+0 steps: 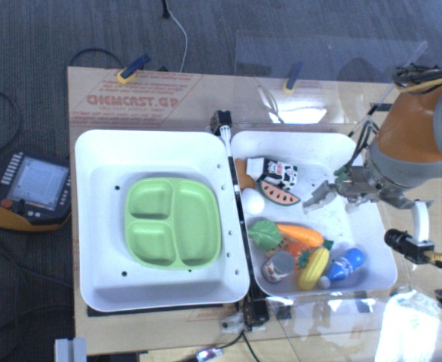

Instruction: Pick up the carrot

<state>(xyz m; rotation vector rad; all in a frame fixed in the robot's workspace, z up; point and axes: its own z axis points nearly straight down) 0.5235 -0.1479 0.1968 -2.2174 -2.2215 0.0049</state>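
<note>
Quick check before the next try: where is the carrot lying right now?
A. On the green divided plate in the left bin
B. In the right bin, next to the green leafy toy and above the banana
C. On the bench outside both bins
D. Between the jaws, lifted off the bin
B: the carrot lies in the right bin, beside the green leafy toy and above the banana; the gripper is apart from it.

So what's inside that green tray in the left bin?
The light green three-compartment plastic tray holds nothing visible in any compartment. It covers the shallow white left bin floor beneath it.
</note>
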